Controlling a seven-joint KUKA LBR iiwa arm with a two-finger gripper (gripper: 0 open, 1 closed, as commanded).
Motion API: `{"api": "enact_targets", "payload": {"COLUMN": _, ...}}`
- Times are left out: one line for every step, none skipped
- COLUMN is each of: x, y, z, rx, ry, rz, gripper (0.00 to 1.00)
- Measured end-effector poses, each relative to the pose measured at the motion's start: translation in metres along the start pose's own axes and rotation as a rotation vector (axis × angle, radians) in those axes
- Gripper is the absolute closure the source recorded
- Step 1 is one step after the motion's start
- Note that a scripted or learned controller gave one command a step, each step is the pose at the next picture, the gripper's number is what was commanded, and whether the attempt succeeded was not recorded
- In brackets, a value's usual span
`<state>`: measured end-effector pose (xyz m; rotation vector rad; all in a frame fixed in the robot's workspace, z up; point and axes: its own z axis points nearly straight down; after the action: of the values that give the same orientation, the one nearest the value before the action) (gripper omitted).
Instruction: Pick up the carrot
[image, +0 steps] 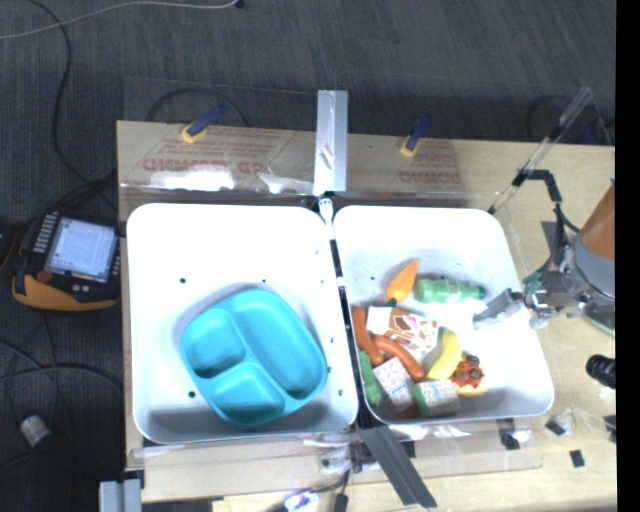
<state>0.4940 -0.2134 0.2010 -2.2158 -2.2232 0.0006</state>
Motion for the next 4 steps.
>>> {"api": "enact_targets", "payload": {"x": 0.028, "y": 0.07, "z": 0.027, "rx": -0.001, "ry": -0.003, "rz": -0.237, "gripper": 0.0}}
{"api": "enact_targets", "payload": {"x": 0.061, "y": 0.175, "z": 0.096, "rx": -0.001, "ry": -0.004, "rz": -0.26, "gripper": 0.0}}
{"api": "enact_targets", "payload": {"x": 0.102, "y": 0.175, "z": 0.09, "rx": -0.001, "ry": -0.006, "rz": -0.406, "gripper": 0.0}}
{"api": "enact_targets", "payload": {"x": 0.1, "y": 0.119, "z": 0.111, "rx": -0.013, "ry": -0.007, "rz": -0.419, "gripper": 0.0}}
